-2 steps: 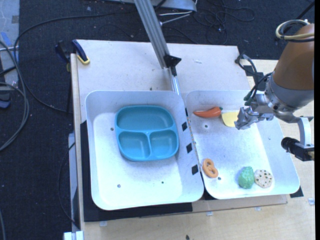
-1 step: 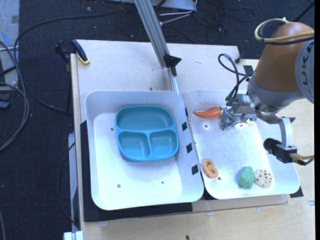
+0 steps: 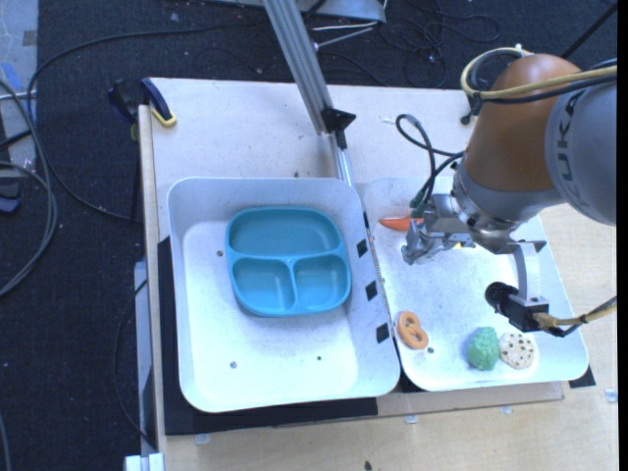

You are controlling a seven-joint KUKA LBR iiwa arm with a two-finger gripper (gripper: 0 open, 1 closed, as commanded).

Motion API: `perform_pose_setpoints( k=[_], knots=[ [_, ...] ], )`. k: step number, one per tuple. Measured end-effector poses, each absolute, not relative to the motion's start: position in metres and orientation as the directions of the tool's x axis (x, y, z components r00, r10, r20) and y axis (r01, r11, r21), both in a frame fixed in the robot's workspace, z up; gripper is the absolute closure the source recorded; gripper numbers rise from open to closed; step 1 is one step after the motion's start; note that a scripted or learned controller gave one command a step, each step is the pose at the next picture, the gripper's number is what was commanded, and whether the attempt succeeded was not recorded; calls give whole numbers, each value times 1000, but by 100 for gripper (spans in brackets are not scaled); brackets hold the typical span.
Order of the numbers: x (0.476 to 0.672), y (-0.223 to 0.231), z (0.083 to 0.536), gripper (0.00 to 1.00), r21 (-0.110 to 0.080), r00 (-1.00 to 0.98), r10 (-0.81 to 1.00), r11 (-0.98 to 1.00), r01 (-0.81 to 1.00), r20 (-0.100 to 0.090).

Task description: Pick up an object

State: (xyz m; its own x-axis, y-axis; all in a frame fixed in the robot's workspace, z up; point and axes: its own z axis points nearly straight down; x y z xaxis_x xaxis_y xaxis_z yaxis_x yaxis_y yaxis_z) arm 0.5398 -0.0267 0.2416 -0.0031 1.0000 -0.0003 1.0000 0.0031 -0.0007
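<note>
Orange object point(image 3: 396, 224) partly hidden, maybe carrot | gripper point(image 3: 416, 251) just beside | jaws' state unclear

The only lettering that can be read stands on the grey casing of the robot arm point(image 3: 589, 155) at the right of the camera view: the dark capitals "UK", cut off by the frame edge. No other text, label, number or sign is legible.
</note>
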Motion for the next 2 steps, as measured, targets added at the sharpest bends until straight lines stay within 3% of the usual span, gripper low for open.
perform_pose_setpoints(
  k=[2],
  knots=[
    [537,84,241,100,0,-6,1000,6,1000,0]
  ],
)
